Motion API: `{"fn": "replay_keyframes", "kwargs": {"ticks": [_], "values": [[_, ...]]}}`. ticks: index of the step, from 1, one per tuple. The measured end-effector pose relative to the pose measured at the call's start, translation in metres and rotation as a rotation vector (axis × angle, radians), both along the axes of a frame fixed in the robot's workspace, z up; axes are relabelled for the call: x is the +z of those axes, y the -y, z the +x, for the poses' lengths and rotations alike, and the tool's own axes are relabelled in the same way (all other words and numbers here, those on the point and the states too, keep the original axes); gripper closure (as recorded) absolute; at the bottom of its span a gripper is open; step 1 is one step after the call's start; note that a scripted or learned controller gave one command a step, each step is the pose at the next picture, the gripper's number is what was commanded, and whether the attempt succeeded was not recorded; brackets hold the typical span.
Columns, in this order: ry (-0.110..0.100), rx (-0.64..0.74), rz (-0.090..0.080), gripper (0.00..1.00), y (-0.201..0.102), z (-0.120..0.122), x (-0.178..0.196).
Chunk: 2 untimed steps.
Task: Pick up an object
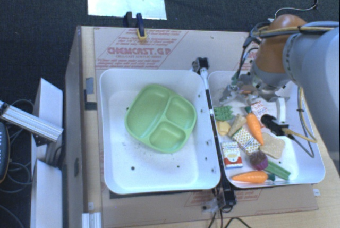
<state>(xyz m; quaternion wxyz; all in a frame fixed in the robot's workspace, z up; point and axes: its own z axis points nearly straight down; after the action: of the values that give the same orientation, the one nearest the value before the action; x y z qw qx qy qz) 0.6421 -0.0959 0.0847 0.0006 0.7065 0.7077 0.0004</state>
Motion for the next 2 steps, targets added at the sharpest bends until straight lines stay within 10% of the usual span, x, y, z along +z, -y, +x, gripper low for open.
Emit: {"fn": "replay_keyframes", "kwargs": {"ticks": [1,2], "values": [[0.002,0.003,0.0,0.0,0.002,0.027,0.001],[0.0,0.0,0.0,0.0,0.002,-0.019,0.0]]}}
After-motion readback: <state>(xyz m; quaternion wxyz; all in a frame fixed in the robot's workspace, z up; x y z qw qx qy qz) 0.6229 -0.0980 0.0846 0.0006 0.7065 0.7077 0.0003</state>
